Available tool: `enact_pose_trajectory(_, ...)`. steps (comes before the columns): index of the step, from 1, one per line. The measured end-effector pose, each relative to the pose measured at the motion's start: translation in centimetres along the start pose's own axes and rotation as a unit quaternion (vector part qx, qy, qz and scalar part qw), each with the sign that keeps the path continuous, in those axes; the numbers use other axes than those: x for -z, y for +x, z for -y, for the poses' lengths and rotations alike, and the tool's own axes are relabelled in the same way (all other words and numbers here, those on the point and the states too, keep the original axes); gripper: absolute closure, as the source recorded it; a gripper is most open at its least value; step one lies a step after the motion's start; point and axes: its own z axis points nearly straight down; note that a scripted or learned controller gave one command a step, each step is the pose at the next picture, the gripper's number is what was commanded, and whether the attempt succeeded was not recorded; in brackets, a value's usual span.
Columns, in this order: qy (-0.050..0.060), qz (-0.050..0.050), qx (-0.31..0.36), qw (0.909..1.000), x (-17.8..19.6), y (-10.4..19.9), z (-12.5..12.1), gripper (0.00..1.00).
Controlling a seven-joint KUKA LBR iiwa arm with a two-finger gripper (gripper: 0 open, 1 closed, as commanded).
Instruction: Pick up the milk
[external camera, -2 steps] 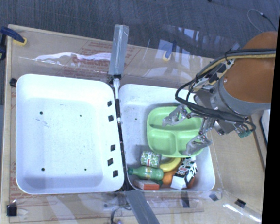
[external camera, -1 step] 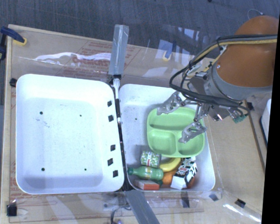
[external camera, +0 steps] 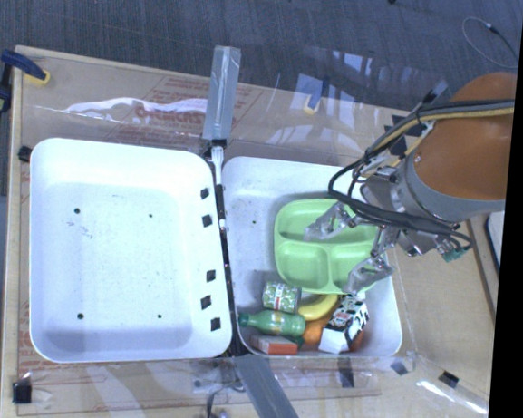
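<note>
While the grey arm point(external camera: 456, 170) with its orange band reaches in from three o'clock over the right bin point(external camera: 244, 202), its gripper point(external camera: 349, 248) hangs above the green divided plate point(external camera: 317, 254) with fingers point(external camera: 327, 222) spread wide and nothing between them. The milk point(external camera: 346, 322), a small black-and-white carton, lies toward five o'clock in that bin, just below the lower finger, with a banana point(external camera: 317, 307), a green can point(external camera: 280, 296), a green bottle point(external camera: 274, 323) and a red box point(external camera: 277, 345) beside it toward nine o'clock. The left bin point(external camera: 112, 254) sits alongside at nine o'clock.

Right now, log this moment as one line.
gripper open over green tray | milk in right bin, ungrasped
</note>
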Motion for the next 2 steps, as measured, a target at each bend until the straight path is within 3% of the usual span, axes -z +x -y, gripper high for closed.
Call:
enact_pose_trajectory(1,0.001,0.001,0.112,0.9937,-0.1,1.0,0.9,0.00)
enact_pose_trajectory(2,0.000,0.001,0.097,0.9953,-1.9,2.9,1.6,0.00)
